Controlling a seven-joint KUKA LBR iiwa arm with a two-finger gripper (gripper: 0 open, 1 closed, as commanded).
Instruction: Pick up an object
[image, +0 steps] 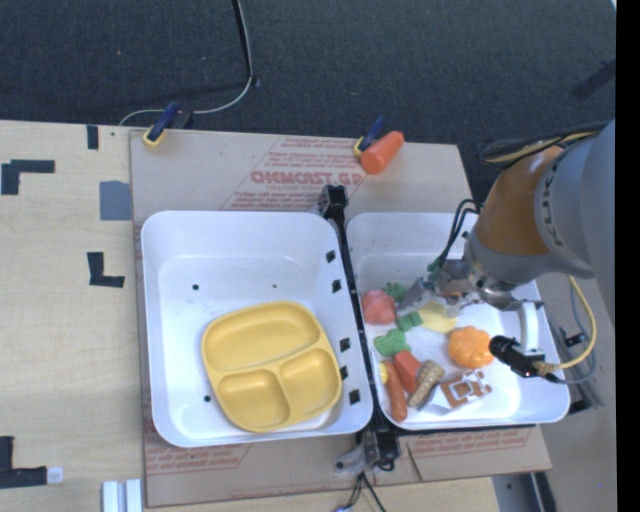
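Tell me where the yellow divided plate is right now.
The yellow divided plate lies in the left bin, toward its front right corner, close to the divider between the two bins, across from the toy food in the right bin.

Bright, even light; soft, slightly blurred picture

Robot lab, clamped cardboard (300, 175), twin white bins (170, 260), cabling (235, 60)
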